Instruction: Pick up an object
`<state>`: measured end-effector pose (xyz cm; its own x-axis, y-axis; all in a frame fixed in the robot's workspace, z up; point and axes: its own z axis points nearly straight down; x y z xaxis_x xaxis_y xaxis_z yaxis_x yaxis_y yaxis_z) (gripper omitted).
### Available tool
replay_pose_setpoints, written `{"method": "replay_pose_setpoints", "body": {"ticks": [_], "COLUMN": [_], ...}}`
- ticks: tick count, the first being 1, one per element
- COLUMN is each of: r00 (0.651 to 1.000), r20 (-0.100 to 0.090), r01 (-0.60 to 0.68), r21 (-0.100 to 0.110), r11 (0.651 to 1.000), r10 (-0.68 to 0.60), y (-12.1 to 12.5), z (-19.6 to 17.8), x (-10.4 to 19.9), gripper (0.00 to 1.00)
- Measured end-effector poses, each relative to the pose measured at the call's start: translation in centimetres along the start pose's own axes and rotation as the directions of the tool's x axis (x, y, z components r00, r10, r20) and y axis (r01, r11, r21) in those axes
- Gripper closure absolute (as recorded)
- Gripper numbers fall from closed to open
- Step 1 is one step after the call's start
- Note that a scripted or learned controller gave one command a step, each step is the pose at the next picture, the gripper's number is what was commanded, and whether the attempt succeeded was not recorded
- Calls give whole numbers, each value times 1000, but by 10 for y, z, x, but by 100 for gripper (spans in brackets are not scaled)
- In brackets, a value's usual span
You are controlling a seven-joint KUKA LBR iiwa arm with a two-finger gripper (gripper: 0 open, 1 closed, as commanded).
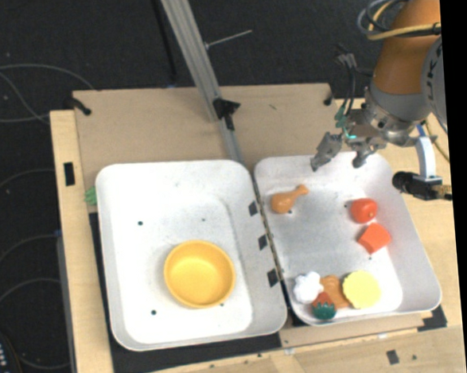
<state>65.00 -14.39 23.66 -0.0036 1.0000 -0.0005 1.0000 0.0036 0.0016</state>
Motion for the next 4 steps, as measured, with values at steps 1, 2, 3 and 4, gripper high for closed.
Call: {"method": "replay_pose_setpoints", "body": {"ticks": [1,2,3,4], "r00": [1000,1000,1000,1000], "r20": [1,2,3,3], "r01": [0,-3,-5,-7], "r21": [0,6,3,5], "r11": [1000,1000,1000,1000], "r10": [0,3,5,7], "y": [0,-9,-11,-12], "z": [0,55,96,138], "x": [0,4,4,2], "gripper": [0,0,0,0]}}
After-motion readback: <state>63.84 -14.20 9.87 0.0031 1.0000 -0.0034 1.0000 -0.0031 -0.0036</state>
